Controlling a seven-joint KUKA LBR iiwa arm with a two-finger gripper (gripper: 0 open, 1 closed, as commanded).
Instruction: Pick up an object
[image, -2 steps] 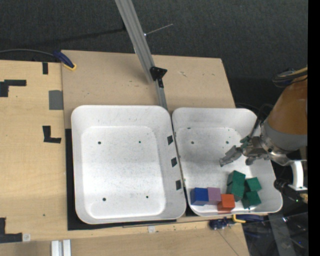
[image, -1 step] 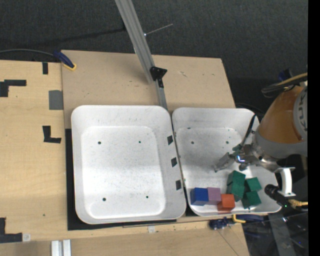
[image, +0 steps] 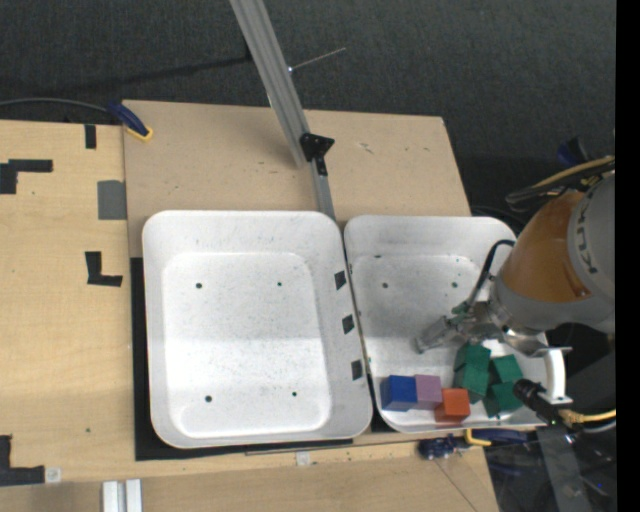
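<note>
A: Where was the gripper (image: 432, 340)?
B: Low over the right bin (image: 420, 240); I could not tell its jaw state.
A: And the objects?
B: Blue block (image: 399, 391), lilac block (image: 428, 389), orange block (image: 455, 404), green pieces (image: 487, 373); all at the bin's near edge.

We see the gripper (image: 432, 338) low over the right bin (image: 420, 240), a green block (image: 484, 372) just right of and below it, blue (image: 400, 391), lilac (image: 428, 389) and orange (image: 454, 404) blocks below it, the left bin (image: 240, 230) well left.
</note>
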